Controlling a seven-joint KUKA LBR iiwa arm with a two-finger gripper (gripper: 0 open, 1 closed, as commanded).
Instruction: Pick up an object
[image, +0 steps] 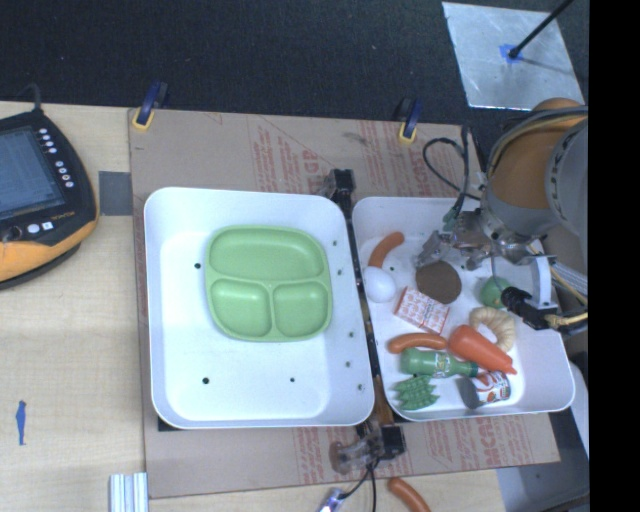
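We see the metal claw (462, 250) low over the back part of the right bin (555, 395), under the grey arm (560, 170) with its orange band. We cannot tell if the claw is spread or closed, because its tip is a tangle of dark parts.

Just beside it, toward the front, lies a flat round brown disc (438, 282) with a matte surface. Nothing is visibly gripped.

Around the disc the smooth white bin holds many small toy foods:
- an orange sausage (385, 248) and a white egg (379, 285) by the left wall
- a red and white packet (423, 310)
- a green ball (492, 291)
- a beige ring (495, 322), touching a pointed orange carrot (480, 347)
- a red sausage (415, 342), a green bottle (440, 363) and a ridged green piece (415, 392) (maybe a leaf)

The left bin (180, 390) holds one glossy green plate (268, 282) with three compartments.
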